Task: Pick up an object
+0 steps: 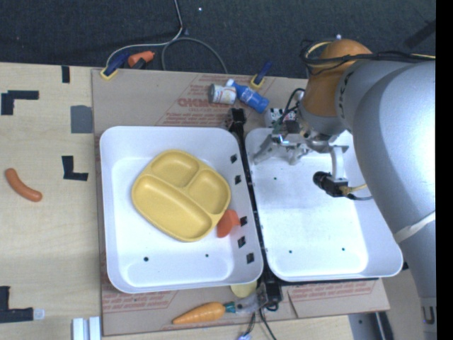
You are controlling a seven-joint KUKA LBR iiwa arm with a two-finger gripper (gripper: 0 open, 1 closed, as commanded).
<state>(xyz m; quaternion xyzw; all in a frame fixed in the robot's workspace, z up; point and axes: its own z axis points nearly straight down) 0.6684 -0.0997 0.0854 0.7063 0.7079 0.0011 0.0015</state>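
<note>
Right up close to the lens, the big grey arm [396,140] swells across the right side, its orange band [333,69] up near the top, reaching in over the far end of the right bin [318,253]. Down at its end sits the tool [283,146], low over that bin's far-left corner, close to the dividing wall between the two bins; the metal parts there are small and muddled, so I cannot tell how wide it stands or whether anything is in it. A black cable end [327,183] hangs just beside it over the white floor. Over in the left bin [117,261], a yellow divided plate [180,193] lies flat and tilted across the middle, and a small orange-red object [227,224] sits touching its near-right edge, hard by the bin's right wall. Outside the bins, a toy carrot [200,313] lies on the cardboard at the near edge, a white and blue bottle [239,94] lies on its side beyond the bins, an orange-handled clamp [127,62] grips the cardboard's far-left corner, and a sausage-shaped toy [23,185] rests well apart on the desk [42,261] at left.
</note>
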